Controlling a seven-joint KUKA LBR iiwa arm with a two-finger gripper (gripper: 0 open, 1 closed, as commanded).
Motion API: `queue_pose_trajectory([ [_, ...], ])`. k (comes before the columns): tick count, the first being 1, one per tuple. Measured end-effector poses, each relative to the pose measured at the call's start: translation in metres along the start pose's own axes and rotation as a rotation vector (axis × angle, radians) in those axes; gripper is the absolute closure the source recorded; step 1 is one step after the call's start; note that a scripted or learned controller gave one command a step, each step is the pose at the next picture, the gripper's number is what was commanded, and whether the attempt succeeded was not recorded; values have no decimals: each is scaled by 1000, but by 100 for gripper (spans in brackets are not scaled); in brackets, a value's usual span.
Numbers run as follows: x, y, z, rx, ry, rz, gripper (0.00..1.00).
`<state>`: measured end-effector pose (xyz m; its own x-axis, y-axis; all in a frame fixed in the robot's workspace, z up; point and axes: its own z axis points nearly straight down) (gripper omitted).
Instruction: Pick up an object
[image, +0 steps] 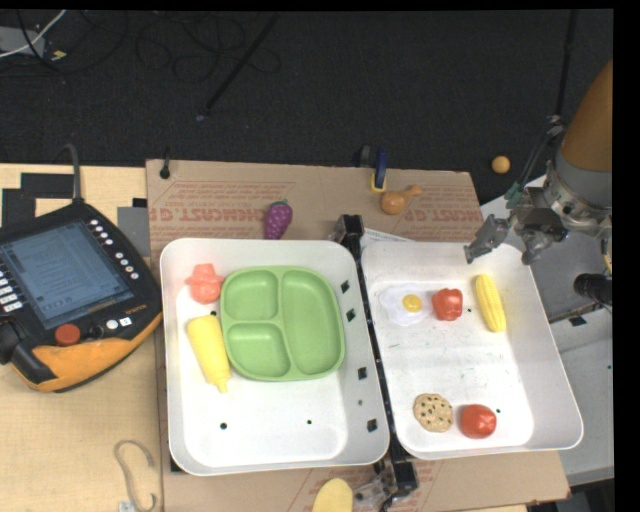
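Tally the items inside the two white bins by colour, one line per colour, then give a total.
Red: 2, tomato and tomato
Yellow: 2, corn cob and mustard bottle
Green: 1, divided plate
Pink: 1, toy
White: 1, fried egg
Brown: 1, cookie
Total: 8

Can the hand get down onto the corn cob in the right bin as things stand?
Probably yes: the hand hovers just above the corn cob, which lies apart from the tomato with nothing over it.
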<state>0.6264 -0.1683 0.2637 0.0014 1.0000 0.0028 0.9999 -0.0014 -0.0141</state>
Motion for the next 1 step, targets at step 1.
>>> queue_pose_trajectory([
  [1, 0, 2, -8, -13, -3, -2, 0],
])
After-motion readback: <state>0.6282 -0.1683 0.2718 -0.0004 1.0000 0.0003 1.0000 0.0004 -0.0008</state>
